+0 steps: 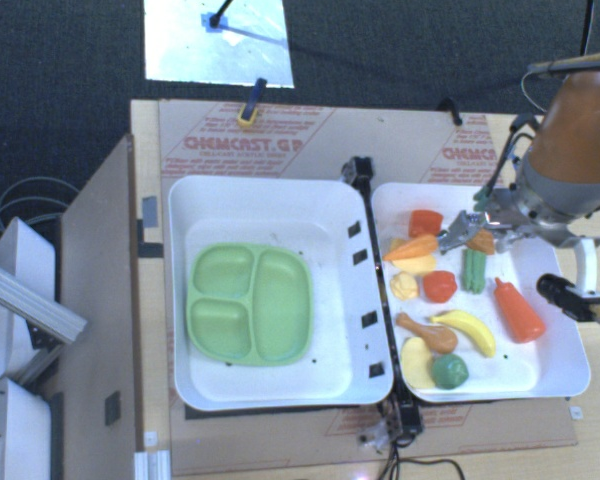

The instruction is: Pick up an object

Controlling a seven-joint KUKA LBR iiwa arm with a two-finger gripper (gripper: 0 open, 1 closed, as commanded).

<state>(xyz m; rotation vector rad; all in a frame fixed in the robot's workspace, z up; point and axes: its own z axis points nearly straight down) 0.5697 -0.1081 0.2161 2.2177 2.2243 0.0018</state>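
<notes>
Arm enters from right, orange band above wrist. Hand (470,230) sits low over the upper part of the right bin (565,368), among the toy foods. Cannot tell whether it is released or clenched, or whether anything is in it.

Right bin contents: red pepper (426,221) and orange wedge-shaped piece (413,249) just left of the hand; green cucumber (474,270) just below it; tomato (440,286) beside the cucumber; pale garlic-like piece (405,286); orange-red carrot (519,312); banana (470,329); drumstick (429,334); green round vegetable (449,371) near front edge.

Left bin (220,203) holds a green divided plate (249,302).

Cardboard sheet (310,133) under the bins on the tabletop reads "CHEMCAST GP" in red, repeated at right, partly hidden
</notes>
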